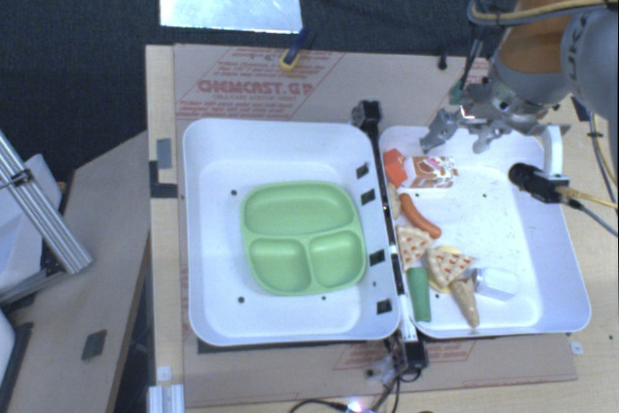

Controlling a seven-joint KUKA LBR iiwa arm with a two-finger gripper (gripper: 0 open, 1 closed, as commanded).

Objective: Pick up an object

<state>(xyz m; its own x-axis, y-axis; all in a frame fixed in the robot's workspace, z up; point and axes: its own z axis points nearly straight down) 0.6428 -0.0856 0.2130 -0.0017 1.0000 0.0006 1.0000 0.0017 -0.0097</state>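
My gripper (456, 135) hangs over the far edge of the right bin (542, 256), its fingers spread apart with nothing between them. Just below and left of it lies an orange and white carton (426, 171) beside an orange piece (393, 167). Further toward the front along the bin's left side lie a sausage (421, 216), a waffle-like piece (411, 245), a green cylinder (418, 293), a pizza-like slice (449, 264), an ice-cream cone (466, 302) and a clear cup (498, 283).
The left bin (208, 208) holds a green divided tray (300, 237). A black divider (382, 227) runs between the two bins. The right half of the right bin is bare white floor.
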